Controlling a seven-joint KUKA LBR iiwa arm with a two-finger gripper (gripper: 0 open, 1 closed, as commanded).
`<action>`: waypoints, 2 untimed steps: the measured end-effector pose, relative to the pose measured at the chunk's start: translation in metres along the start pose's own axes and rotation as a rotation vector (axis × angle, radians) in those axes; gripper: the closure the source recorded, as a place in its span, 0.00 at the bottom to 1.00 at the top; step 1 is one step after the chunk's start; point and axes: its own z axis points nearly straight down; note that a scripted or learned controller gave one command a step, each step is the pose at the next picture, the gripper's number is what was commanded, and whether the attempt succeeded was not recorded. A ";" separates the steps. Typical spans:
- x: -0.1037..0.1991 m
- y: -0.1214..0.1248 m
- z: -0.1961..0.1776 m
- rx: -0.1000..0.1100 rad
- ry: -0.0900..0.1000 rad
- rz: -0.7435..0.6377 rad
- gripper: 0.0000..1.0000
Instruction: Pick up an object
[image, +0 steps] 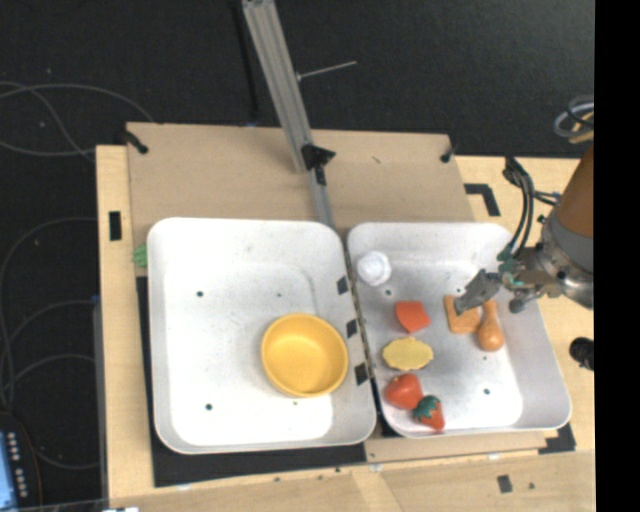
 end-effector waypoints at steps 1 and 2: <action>0.000 0.000 0.000 0.000 0.000 0.002 0.00; 0.003 0.008 0.057 0.007 -0.002 0.006 0.00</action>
